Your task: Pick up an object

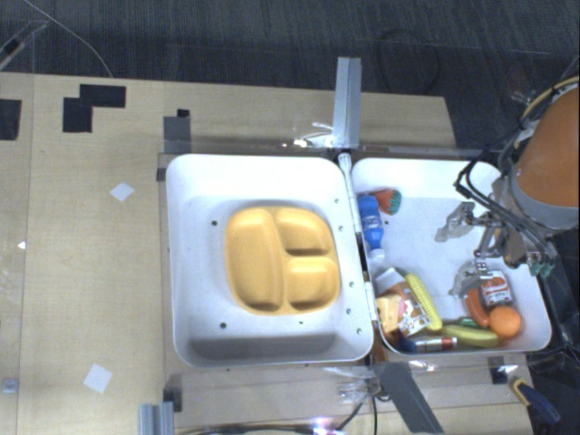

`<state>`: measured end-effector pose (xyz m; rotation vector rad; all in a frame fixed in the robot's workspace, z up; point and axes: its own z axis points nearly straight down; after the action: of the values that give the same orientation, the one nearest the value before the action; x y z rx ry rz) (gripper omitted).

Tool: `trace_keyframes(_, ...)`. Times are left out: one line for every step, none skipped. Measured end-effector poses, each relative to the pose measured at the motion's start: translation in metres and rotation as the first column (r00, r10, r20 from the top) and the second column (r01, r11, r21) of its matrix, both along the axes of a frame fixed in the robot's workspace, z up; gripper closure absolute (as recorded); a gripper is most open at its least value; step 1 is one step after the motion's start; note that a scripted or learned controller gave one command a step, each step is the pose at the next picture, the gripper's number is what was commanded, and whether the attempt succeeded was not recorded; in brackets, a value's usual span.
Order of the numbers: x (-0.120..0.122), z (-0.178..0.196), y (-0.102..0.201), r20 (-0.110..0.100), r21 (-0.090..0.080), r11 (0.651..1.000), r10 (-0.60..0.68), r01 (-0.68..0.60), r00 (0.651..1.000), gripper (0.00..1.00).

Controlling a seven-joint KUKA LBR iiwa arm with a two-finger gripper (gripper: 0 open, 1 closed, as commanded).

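The right bin (426, 181) holds a heap of small objects. A blue bottle (368, 222) lies by its left wall, with an orange and green toy (390, 199) just behind it. At the front lie a corn cob (422, 301), a printed packet (395, 312), a banana (468, 335), an orange ball (505, 322) and a red and white can (494, 290). My gripper (460, 251) hangs over the bin's right half, open, with bare bin floor between its fingers. One fingertip (468, 279) is close to the can's left side.
The left bin (190, 243) holds a yellow divided tray (276, 259). A metal post (347, 102) stands behind the seam between the two bins. The arm's orange band (555, 157) and black cables (480, 184) overhang the right bin's right rim.
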<state>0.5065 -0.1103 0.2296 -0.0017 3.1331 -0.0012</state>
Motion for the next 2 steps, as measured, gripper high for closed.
trace_keyframes(0.073,-0.107,-0.078,-0.01,0.002,0.996,-0.09,0.09,0.996,0.0)
trace_keyframes(0.16,-0.081,-0.085,0.005,0.004,0.926,-0.377,0.377,0.926,0.0)
